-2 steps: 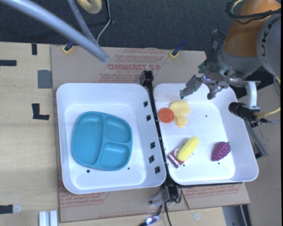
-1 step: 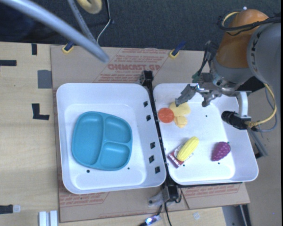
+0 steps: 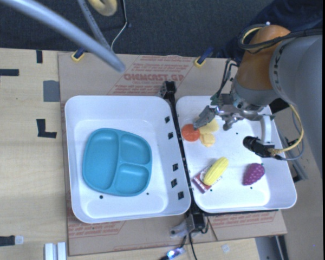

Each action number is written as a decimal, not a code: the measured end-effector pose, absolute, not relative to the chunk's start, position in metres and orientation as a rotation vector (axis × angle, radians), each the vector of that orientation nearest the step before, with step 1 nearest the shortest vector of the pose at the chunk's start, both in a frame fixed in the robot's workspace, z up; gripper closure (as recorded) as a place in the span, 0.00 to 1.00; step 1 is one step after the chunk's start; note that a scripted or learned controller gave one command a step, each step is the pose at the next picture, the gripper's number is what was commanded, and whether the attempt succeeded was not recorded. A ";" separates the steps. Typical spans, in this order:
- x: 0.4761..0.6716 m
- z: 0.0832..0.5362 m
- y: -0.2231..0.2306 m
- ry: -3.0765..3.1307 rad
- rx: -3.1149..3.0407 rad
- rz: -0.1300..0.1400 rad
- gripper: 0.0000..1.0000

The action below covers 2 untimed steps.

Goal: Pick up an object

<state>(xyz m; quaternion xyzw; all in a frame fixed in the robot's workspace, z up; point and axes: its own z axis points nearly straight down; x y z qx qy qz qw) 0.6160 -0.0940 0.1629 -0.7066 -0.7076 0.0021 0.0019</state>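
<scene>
End effector [image 3: 215,118] open, over yellow toy [image 3: 208,129]

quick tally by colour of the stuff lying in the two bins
Blue: 1, the divided plate
Orange-red: 1, the round fruit
Yellow: 2, the corn cob and a pale lump under the gripper
Purple: 1, the grape bunch
Total: 5

blue plate [image 3: 117,162], yellow corn [image 3: 215,170], purple grapes [image 3: 253,174]
</scene>
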 end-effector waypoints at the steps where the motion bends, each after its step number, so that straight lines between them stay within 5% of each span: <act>1: 0.620 0.100 -0.094 -2.220 -2.217 0.007 0.00; 2: 0.621 0.113 -0.093 -2.223 -2.217 0.004 1.00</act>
